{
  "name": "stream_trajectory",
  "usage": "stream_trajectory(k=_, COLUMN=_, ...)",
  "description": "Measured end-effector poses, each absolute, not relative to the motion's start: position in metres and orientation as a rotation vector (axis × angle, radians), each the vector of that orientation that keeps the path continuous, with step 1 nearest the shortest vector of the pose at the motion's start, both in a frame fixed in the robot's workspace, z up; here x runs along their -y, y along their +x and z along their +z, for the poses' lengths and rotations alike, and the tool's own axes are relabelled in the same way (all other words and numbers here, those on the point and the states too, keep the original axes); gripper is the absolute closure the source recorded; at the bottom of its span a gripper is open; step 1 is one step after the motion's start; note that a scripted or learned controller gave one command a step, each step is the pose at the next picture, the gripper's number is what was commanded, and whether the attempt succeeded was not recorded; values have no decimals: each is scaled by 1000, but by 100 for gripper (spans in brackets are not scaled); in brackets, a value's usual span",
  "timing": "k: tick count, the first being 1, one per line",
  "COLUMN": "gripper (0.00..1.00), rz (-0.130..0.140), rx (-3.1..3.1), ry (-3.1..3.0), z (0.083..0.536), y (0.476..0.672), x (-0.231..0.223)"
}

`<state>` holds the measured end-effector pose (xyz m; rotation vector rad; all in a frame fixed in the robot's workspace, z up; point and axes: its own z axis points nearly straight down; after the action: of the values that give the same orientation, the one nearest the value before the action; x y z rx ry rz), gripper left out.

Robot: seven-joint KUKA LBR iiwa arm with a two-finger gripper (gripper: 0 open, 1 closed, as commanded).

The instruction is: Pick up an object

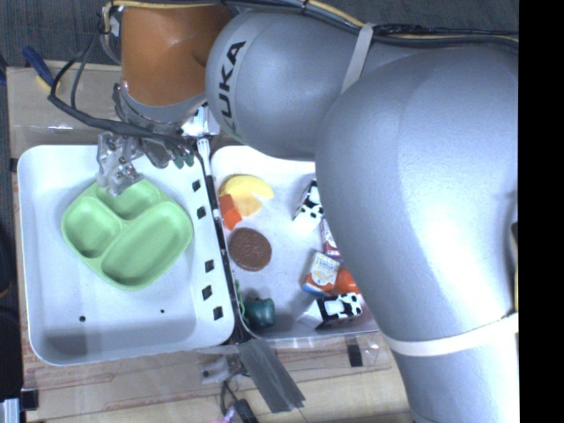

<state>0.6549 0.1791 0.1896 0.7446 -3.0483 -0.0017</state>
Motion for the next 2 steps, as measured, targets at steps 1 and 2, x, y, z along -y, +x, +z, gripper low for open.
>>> stream_trajectory(k=1, gripper=100, rz=2, rx=3108, ry=464, z=116, y=589, x=-219)
stream_trajectory(k=2, gripper=100, rz=1, rx=2728, ry=1570, z=215, y=557, x=-196)
